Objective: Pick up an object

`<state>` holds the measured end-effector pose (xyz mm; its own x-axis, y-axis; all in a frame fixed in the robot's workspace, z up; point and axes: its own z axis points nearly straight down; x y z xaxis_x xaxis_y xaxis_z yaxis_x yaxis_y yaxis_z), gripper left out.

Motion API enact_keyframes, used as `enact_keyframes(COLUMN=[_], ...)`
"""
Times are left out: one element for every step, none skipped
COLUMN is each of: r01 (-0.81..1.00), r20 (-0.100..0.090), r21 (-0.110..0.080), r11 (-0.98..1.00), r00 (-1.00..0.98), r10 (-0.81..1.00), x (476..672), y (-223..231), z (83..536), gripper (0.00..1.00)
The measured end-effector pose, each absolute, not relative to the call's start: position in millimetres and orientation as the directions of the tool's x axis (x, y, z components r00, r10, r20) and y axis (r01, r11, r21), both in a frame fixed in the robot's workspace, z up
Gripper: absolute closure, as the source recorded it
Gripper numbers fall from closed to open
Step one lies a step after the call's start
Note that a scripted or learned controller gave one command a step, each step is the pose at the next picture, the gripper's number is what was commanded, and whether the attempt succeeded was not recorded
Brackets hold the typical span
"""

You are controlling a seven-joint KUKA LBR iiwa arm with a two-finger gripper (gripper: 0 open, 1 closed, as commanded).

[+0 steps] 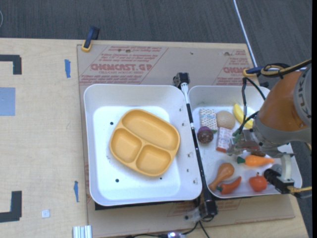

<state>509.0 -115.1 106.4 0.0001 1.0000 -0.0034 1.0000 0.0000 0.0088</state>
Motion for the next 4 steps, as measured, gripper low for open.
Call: enact_keyframes(r01=[1.0,1.0,1.0,1.0], r20=[-0.003,-0.002,-0.003,-0.003], r21=[0.008,0.003,0.008,0.008], r11=[0.0,0.0,0.001,0.001], r00=[0.0,0.0,-0.001,-0.001], r10=[1.0,1.0,1.0,1.0], x=[508.9,524.1,525.5,525.5], y=[-115,-92,-92,-92], z=[106,86,97,97], gripper=[0.0,0.0,1.0,0.0])
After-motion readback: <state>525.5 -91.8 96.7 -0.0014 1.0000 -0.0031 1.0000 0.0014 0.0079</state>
